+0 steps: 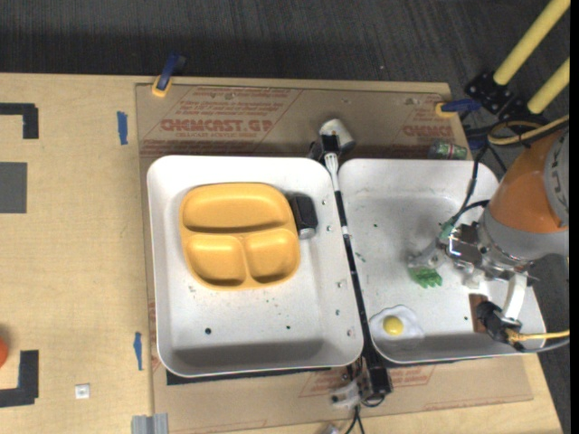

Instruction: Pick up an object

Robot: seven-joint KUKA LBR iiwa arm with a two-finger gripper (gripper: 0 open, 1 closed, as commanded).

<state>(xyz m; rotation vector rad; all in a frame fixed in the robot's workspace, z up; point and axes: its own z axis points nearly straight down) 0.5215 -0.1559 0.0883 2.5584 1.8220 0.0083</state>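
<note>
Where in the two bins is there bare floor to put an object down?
Left bin: free strip below the yellow tray. Right bin: free upper-left part, above the green item. Crowded near the tool and the fried egg.

Single fixed camera above the bench (72,269), looking down at a slant; both white bins (172,333) fully framed, moderately close.

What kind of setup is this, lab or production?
Likely a robotics lab grasping bench: two white bins clamped to a board hold toy items, a yellow divided plate, a fried egg and a green piece. Tape marks dot the bench.
</note>
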